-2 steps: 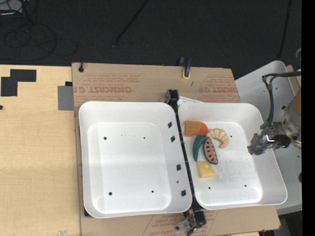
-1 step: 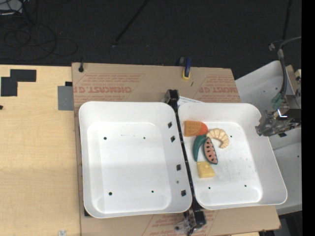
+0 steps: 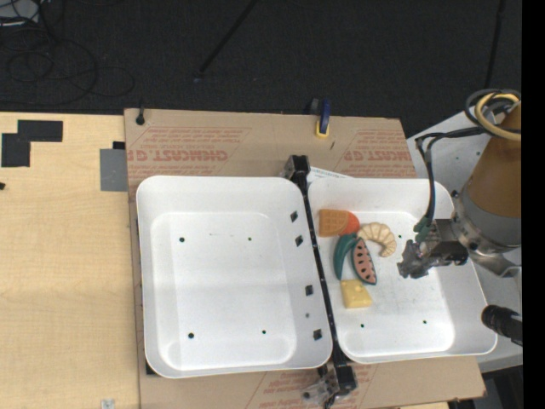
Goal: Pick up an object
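Observation:
The right bin (image 3: 443, 335) holds several toy foods near its left side: an orange piece (image 3: 337, 221), a pale croissant-shaped piece (image 3: 381, 236), a watermelon slice (image 3: 364, 262) lying against a teal curved piece (image 3: 344, 254), and a yellow block (image 3: 356, 294). My gripper (image 3: 412, 264) hangs over the middle of this bin, just right of the croissant and the watermelon slice. Nothing shows between its dark fingers.
The left bin (image 3: 162, 198) sits beside the right one, with a black divider rail (image 3: 312, 262) between them. Both rest on a cardboard sheet (image 3: 221, 147). A blue and yellow clamp (image 3: 323, 118) stands at the cardboard's far edge. Cables trail near my arm (image 3: 498, 186).

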